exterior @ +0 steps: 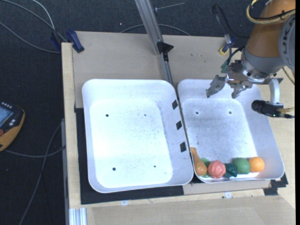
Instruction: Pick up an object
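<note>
- On the wooden bench (117, 55) two shallow white bins sit side by side, resting on a black mat whose edge shows along the left and front sides.
- Left bin (93, 93) has a speckled floor with four small dark dots.
- Right bin (269, 135) holds all the objects, which lie in a row along its front wall.
- From left to right in this row: an orange carrot-shaped piece (198, 163), a pink-red ball (216, 168), a dark teal object (230, 171), a green ball (242, 165) and an orange ball (256, 163); they touch or nearly touch each other.
- Above the far part of the right bin is the gripper (225, 89), well apart from the objects.
- Its two fingers are spread open and nothing is between them.
- A metal pole (152, 27) rises from the bench between the bins.
- Around the bench is dark carpet floor (28, 78) with grey cables (33, 8).
- At the left edge lies an orange and black handheld device (8, 121).
- A blue clamp (75, 40) sits at the far left corner of the bench.
</note>
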Action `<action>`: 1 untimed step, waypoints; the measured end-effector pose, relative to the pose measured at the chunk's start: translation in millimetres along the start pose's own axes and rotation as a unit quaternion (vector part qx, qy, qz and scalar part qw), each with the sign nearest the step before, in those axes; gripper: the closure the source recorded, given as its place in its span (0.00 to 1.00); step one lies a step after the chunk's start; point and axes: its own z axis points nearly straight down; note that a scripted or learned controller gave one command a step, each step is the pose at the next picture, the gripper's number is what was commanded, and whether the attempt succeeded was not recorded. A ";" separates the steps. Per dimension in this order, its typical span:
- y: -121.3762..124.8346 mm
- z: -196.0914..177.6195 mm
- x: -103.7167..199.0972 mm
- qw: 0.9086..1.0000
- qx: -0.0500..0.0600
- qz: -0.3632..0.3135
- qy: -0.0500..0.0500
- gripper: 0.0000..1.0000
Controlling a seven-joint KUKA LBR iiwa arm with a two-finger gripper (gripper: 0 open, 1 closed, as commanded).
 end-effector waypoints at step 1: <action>41.4 -9.8 -90.3 1.000 0.000 0.003 -0.001 0.00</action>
